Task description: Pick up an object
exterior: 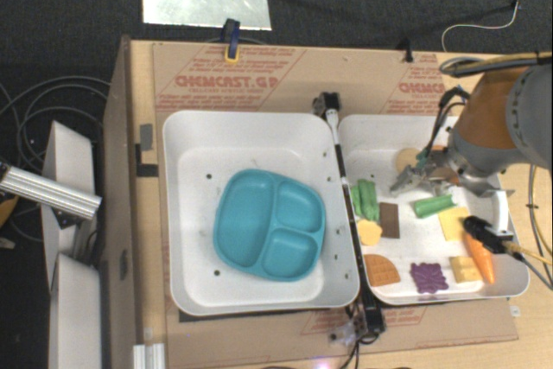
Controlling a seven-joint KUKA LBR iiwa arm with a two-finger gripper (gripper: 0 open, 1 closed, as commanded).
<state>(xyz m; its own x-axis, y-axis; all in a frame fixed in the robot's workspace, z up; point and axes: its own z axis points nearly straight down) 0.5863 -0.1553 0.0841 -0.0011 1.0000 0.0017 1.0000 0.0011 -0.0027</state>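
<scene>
The right bin (380,134) holds several toy foods. My gripper (413,178) hangs low over the bin's middle, reaching in from the right. A green cylinder (432,205) lies just below and to the right of it, and a beige round piece (407,158) sits just above it. Left of the gripper lie a green ridged piece (366,200) and a brown bar (390,219). The arm (492,121) hides the bin's back right corner. Nothing shows as held in the gripper.
Along the right bin's front lie a yellow piece (369,232), a brown cookie (381,270), purple grapes (429,276), a yellow wedge (453,223), a tan block (464,270) and an orange carrot (480,257). The left bin (194,151) holds a teal divided plate (270,223).
</scene>
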